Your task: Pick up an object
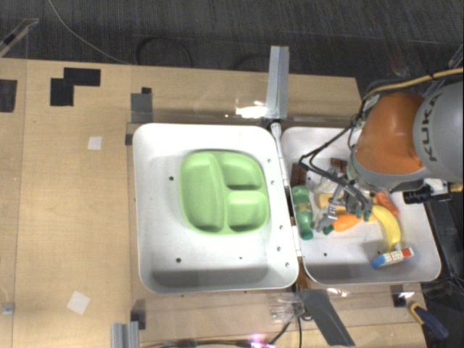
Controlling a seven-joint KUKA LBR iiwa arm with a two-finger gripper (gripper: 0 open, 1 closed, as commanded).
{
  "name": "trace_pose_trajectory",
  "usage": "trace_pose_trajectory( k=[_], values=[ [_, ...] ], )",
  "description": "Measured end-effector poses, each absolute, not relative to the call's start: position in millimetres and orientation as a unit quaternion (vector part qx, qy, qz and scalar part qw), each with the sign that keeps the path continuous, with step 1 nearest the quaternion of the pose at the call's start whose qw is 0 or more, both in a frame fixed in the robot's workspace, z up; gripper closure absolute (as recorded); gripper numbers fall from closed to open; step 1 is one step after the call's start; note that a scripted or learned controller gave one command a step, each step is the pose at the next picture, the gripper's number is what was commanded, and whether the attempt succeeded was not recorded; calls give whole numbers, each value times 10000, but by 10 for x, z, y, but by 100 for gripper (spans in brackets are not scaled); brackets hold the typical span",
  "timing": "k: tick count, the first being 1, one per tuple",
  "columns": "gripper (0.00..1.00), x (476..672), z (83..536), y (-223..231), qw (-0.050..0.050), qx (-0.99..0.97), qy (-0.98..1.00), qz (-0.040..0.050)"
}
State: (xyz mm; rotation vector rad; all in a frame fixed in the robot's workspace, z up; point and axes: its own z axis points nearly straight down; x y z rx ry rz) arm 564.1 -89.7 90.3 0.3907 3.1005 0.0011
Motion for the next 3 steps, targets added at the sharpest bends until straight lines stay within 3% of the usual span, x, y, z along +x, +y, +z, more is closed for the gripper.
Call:
trace_pose_trajectory(
  k=[1,2,3],
  values=[
    [0,5372,910,-832,105,1035,9946,0],
    [100,5422,1054,-827,185,1005,9948,-3],
    [100,5780,2550,-956,105,258,9996,-11]
  ],
)
